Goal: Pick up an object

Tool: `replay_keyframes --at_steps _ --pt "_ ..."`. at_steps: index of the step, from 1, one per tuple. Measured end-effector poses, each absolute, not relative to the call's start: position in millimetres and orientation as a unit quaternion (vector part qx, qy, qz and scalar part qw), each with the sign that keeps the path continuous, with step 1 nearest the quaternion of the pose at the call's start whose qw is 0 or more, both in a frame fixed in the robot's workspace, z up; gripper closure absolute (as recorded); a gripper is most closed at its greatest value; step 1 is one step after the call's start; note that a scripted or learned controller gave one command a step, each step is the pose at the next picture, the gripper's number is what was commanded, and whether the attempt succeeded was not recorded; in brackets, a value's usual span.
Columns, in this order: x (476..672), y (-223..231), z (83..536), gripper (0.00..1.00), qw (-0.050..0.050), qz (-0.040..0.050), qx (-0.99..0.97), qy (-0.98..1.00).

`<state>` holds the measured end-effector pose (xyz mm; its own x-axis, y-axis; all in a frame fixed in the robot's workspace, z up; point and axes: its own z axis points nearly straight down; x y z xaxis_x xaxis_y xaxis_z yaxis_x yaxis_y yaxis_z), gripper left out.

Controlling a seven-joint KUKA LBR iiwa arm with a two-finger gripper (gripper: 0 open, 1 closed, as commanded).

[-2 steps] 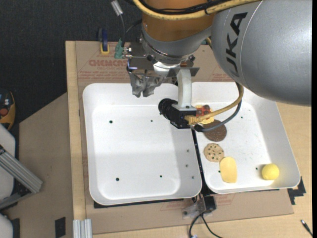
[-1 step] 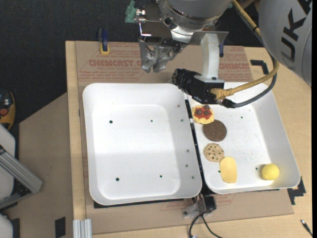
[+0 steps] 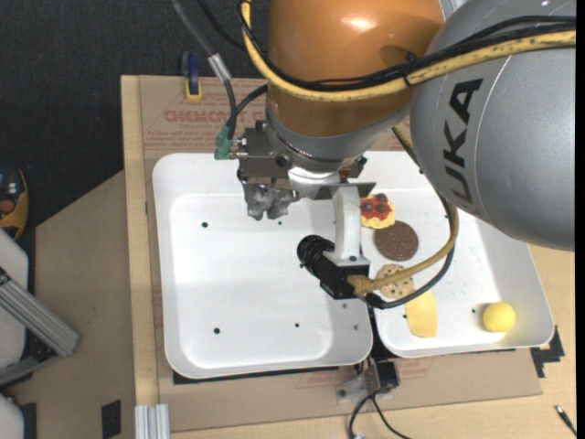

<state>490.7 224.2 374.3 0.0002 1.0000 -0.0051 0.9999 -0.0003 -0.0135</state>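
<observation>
The gripper (image 3: 268, 210) hangs over the far part of the left bin (image 3: 238, 291), with nothing seen held in it; whether it is open or closed cannot be told from this angle.

All the loose objects lie in the right bin (image 3: 466, 268), to the view's right of the gripper and nearer the camera. Closest is a small red and yellow piece (image 3: 376, 210), bumpy on top. Just beyond it sits a flat, round brown disc (image 3: 397, 241), which has no long axis. Nearer the camera is a pale tan biscuit shape with dark spots (image 3: 396, 284), partly covered by the robot's cable. Just below that lies a smooth yellow block (image 3: 421, 318). Its long axis runs roughly from the bin's far side to its near side, with a slight tilt. Farthest from the gripper, well apart by the near right rim, is a rounded yellow ball (image 3: 498, 316).

Both bins are glossy white with rounded corners and rest on a brown cardboard sheet (image 3: 137, 245) with red print. A blue clamp (image 3: 192, 71) sits at its far edge
</observation>
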Motion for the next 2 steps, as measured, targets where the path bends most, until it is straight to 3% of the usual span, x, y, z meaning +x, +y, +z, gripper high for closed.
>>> replay_keyframes --at_steps 1,2 --pt "478.9 224 546 1.00 -0.003 -0.0105 -0.706 -0.708" --pt "479.6 119 536 1.00 0.000 0.0006 -0.711 -0.703"
